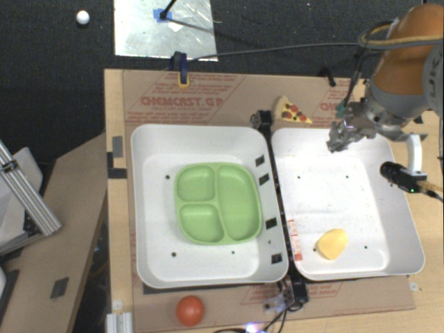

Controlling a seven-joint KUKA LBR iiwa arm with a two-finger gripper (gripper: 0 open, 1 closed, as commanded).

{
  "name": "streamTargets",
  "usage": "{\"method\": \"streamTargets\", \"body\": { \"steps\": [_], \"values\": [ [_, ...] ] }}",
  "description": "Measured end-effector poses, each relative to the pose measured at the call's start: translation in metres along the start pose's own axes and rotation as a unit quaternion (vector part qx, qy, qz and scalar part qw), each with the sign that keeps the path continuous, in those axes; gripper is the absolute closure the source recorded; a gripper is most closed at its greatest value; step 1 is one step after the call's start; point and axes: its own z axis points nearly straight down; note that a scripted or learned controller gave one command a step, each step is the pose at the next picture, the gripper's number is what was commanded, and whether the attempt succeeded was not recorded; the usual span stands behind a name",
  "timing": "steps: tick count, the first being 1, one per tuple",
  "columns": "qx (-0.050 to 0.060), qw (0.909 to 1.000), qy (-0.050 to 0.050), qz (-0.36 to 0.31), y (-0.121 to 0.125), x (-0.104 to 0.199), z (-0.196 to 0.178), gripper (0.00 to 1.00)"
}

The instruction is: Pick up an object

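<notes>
The jaws (pixel 338 141) hang over the far edge of the right bin (pixel 361 186), near its back rim; whether they are wide or narrow cannot be told from this angle, and nothing shows between them. The grey arm (pixel 406 54) with its orange band reaches in from the right.

The step in hand looks like the approach: nothing is lifted yet. The likeliest target, a small rounded yellow object (pixel 332 243), smooth and lumpy like a toy potato, lies well apart from the jaws in the near part of the same bin. The next move calls for travelling toward it and descending.

The left bin (pixel 149 186) holds a glossy green plastic plate (pixel 217 202) with 3 compartments. On the cardboard-covered desk (pixel 152 99) lie a toy pizza slice (pixel 292 111) and a red ball (pixel 190 310).
</notes>
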Motion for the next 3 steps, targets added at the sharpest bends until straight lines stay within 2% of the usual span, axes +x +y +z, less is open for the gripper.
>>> {"method": "streamTargets", "body": {
  "steps": [2,3],
  "values": [
    [0.0,1.0,0.0,0.0,0.005,0.106,-0.006,1.0],
    [0.001,1.0,0.0,0.0,0.018,0.159,0.011,1.0]
  ]
}}
